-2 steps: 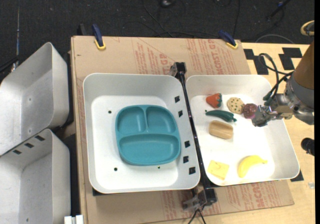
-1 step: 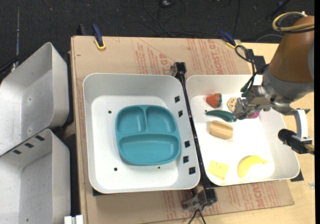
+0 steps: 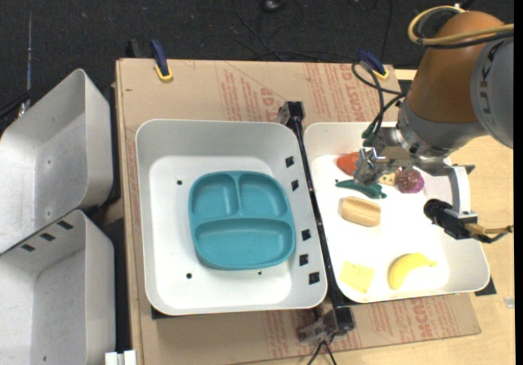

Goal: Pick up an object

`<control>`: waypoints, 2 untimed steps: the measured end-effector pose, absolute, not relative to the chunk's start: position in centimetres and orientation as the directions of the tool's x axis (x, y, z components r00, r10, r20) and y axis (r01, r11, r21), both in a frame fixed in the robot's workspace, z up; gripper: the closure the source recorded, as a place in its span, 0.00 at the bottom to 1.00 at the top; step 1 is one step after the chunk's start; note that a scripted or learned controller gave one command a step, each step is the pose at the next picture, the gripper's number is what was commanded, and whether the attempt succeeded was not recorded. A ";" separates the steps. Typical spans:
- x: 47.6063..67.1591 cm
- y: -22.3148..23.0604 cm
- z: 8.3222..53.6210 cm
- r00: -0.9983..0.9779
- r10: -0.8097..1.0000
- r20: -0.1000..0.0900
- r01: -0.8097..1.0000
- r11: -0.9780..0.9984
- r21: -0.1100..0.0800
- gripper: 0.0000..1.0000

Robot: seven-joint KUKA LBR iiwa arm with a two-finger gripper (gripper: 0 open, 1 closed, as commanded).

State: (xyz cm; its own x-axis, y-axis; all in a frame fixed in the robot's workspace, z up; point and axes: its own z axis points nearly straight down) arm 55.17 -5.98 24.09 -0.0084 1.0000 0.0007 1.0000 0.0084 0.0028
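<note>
Two shallow white bins sit side by side on the brown bench (image 3: 237, 90). One camera view, looking down at a slant.

Left bin (image 3: 163, 192): holds a teal divided plate (image 3: 241, 220), lying flat near the middle and fully visible.

Right bin (image 3: 404, 233): holds six small items. The tan roll (image 3: 360, 211) lies near the middle-left. The yellow wedge (image 3: 356, 277) lies at the near edge, with the banana (image 3: 410, 268) just beside it to the right, apart from it. At the far end a red item (image 3: 348, 163), a dark green item (image 3: 359, 186) and a purple item (image 3: 411, 182) lie clustered together. The red item is partly covered by the robot's tooling and its shape cannot be identified. The green item is thin and dark, and its kind is unclear.

Arm (image 3: 449, 77): reaches in from the right, orange section uppermost, partly cut off by the frame edge. It masks the far right corner of the right bin.

Gripper (image 3: 370, 166): low over the far cluster, between the red and purple items and just above the green one. Its opening cannot be determined from this angle, and no item can be confirmed in its grasp.
</note>
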 end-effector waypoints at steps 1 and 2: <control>58.1 -0.5 24.5 -0.007 1.000 0.000 1.000 0.007 0.003 1.00; 60.1 4.6 23.2 -0.006 1.000 -0.001 1.000 0.006 0.002 1.00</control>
State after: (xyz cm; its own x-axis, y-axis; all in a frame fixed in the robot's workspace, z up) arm 60.06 4.63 23.18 -0.0056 1.0000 -0.0007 1.0000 0.0056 0.0024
